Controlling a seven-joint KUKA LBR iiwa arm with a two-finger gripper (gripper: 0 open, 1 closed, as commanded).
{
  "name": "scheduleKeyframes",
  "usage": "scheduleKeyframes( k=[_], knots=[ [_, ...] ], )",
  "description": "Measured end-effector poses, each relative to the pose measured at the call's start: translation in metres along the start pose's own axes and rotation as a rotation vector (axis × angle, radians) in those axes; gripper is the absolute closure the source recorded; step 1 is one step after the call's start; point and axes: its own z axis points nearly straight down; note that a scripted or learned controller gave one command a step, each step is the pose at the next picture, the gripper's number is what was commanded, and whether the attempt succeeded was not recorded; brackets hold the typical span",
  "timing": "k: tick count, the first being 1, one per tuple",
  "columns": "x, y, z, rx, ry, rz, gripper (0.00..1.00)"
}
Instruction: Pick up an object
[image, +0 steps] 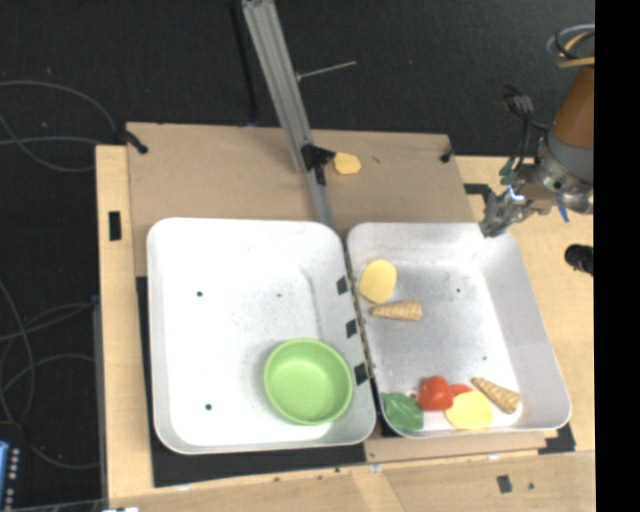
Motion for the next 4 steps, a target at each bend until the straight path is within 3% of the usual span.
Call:
scheduleKeyframes(
  k=[1,3,4],
  knots=[
    [-0.001,0.001,-0.029,0.002,0.001,0.0,1.0],
    [0.102,-0.019,-0.042,0.007,0.003,0.001,1.0],
    [0.153,-0.039,-0.029,0.009,0.002,-0.003,1.0]
  ],
)
